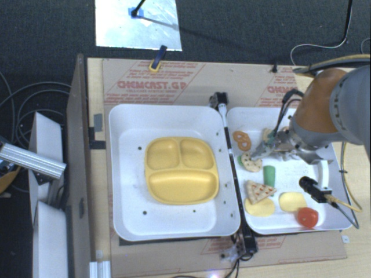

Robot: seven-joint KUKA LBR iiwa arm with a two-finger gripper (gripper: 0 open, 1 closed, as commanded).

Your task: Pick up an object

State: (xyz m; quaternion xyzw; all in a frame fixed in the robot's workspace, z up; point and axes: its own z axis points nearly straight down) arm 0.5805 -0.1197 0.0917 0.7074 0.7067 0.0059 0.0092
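Several toy foods are crowding the jaws (259, 151), whose spread I cannot tell, so dropping squarely onto the cracker (251, 163) at six o'clock looks wisest.

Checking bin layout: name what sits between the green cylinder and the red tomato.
In the camera view, a pale yellow lemon-like piece lies between the green cylinder and the red tomato.
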